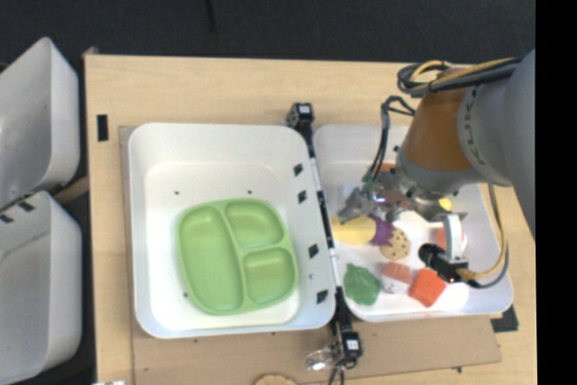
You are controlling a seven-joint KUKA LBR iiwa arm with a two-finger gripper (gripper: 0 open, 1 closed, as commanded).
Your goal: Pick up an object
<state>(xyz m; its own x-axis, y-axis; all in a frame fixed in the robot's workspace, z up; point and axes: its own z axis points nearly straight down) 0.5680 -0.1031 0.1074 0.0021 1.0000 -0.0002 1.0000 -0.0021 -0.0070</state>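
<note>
Green plastic, a three-compartment tray (236,255), lies in the left bin (153,158) at lower centre-left. Right of centre, the gripper (365,205) hangs low in the right bin (347,140) over a cluster: a yellow piece (355,233), a purple piece (383,232), a green lump (362,283) and an orange block (427,287). Whether it grips anything, I cannot tell.

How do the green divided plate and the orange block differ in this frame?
The green divided plate lies in the left bin; the orange block sits in the right bin among other items. The plate is far larger, flat and compartmented; the block is small and chunky. Both rest apart from the gripper.
</note>
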